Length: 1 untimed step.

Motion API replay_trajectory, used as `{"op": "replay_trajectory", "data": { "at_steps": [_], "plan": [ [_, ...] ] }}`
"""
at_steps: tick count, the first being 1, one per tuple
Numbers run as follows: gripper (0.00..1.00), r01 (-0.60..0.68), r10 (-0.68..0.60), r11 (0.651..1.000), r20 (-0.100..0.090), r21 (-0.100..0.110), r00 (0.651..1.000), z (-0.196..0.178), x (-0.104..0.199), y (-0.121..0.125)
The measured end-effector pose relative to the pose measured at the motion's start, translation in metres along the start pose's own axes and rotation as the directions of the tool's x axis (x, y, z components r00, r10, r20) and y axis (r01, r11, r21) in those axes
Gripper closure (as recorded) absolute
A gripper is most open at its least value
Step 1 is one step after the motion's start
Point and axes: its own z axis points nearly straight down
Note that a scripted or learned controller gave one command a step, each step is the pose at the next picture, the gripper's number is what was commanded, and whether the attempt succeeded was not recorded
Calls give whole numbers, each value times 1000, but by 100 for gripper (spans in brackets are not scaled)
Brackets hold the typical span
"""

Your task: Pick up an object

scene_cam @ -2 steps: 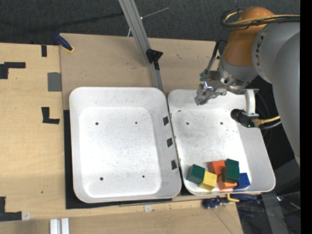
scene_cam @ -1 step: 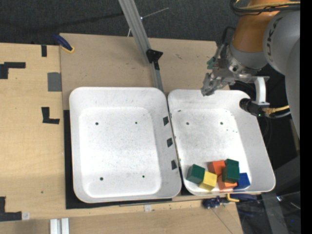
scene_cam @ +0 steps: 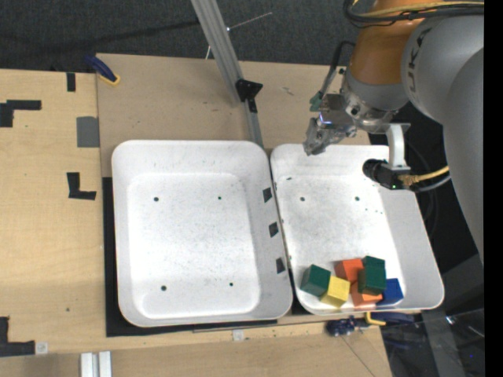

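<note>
The left bin (scene_cam: pixel 192 230) is sitting on the worktop (scene_cam: pixel 47 273) with nothing in it to grab. Right beside it, touching along one edge, the right bin (scene_cam: pixel 338 218) is holding all the blocks.

The blocks are sitting in a little heap at the near end of the right bin, against its front wall. Going across the heap, a green block (scene_cam: pixel 316 280) is lying first, with a yellow block (scene_cam: pixel 338 290) touching it. Next an orange block (scene_cam: pixel 351 271) is leaning in the middle. A dark green block (scene_cam: pixel 374 272) is resting higher up, and a blue block (scene_cam: pixel 392 290) is peeking out at the far side.

They are looking like small, hard toy cubes, so I am guessing they are light and stiff and not easy to break. Their flat sides may be a bit slippery. The green block is looking like the best one to take, squeezed on two flat sides, since one side is standing free of the heap.

The gripper (scene_cam: pixel 317 141) is hanging over the far end of the right bin, well apart from the heap. It is holding nothing, and I cannot tell how wide it is open.
</note>
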Motion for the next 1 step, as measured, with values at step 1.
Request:
{"op": "replay_trajectory", "data": {
  "at_steps": [1],
  "plan": [
    [100, 2, -2, 1000, -1, 2, 1000, 9, 62, 9]
  ]
}}
